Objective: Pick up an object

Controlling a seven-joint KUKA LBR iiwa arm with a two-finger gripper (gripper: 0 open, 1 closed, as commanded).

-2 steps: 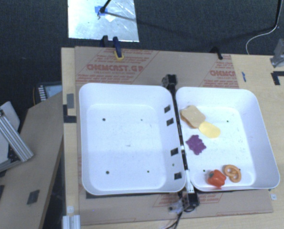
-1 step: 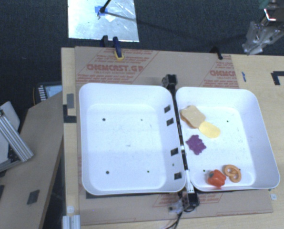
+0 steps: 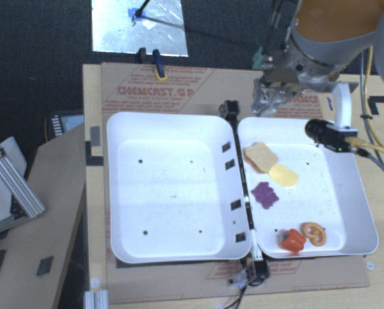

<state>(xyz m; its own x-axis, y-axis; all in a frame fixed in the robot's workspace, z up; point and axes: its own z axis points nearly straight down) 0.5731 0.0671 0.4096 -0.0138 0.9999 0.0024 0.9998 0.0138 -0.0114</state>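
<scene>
The right bin [image 3: 356, 195] holds several toy foods. A tan bread slice [image 3: 260, 156] lies near its upper left, with a yellow disc [image 3: 284, 175] just below and right of it. A purple piece [image 3: 265, 194] sits lower, close to the divider. At the front are a red-orange pepper [image 3: 292, 240] and a pretzel [image 3: 314, 233] side by side. My gripper [image 3: 267, 103] hangs above the far rim of the right bin, up and away from all of them, with nothing seen in it.
The left bin [image 3: 124, 172] is bare white with a few dark dots. Black clips [image 3: 236, 172] run along the seam between the bins. A foil sheet [image 3: 139, 17] lies on the dark floor behind the bench.
</scene>
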